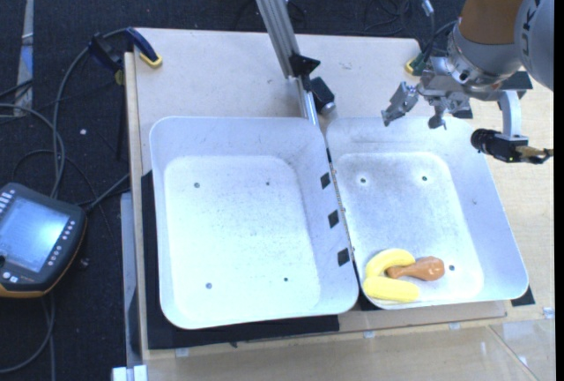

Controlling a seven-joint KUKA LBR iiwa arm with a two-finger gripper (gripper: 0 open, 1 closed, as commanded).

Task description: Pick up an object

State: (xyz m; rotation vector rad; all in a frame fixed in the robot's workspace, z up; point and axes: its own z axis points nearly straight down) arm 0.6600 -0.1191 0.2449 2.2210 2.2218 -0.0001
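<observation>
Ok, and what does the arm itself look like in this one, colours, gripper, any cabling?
The arm is grey with a broad orange band above the wrist and a rounded housing at the top right. Below it sits a cluster of grey metal parts ending in a small two-finger gripper, pale metallic grey. A black fitting with a yellowish tip sticks out from the wrist. Thin cables run near the wrist.

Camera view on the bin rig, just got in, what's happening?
The KUKA arm is reaching in from the right, with its gripper up over the far edge of the right bin. Nothing sits between the gripper's fingers. The only things to pick are a yellow banana and an orange-brown drumstick-shaped toy, lying against each other at the near edge of the right bin, well away from the gripper. No pick has been made yet.
</observation>
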